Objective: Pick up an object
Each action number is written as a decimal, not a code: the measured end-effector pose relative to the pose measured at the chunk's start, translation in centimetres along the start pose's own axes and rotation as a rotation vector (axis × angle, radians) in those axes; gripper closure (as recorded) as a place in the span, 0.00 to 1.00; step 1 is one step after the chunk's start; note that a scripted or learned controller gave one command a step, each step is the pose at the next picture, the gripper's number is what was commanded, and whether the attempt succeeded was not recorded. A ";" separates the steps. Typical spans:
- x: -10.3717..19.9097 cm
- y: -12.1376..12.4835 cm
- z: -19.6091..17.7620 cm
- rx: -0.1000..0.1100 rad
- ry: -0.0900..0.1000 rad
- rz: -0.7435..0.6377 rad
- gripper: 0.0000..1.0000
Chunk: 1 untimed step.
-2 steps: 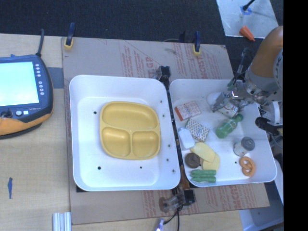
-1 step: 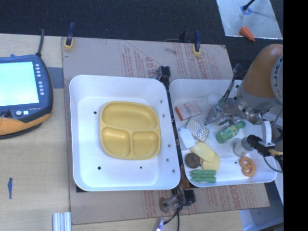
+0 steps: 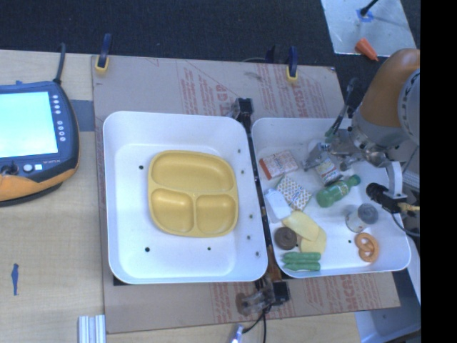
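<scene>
My gripper hangs low over the back middle of the right bin, reaching in from the right. Just beneath and in front of it sits a small pale item; whether the gripper touches it is unclear. A green bottle lies right in front of that. To the gripper's left lie an orange-and-white packet and a checkered packet.
The right bin also holds a white piece, a brown disc, a yellow wedge, a green pea pod, a grey can and a pretzel. A yellow divided plate lies in the left bin. A tablet sits far left.
</scene>
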<state>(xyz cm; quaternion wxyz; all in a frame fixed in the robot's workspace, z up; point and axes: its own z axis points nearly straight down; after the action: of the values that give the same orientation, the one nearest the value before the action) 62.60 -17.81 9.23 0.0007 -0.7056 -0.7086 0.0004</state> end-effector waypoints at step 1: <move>0.0 0.0 -1.0 0.001 0.001 -0.002 1.00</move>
<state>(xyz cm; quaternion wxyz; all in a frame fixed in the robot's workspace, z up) 62.61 -17.84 10.27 0.0013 -0.7049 -0.7093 0.0004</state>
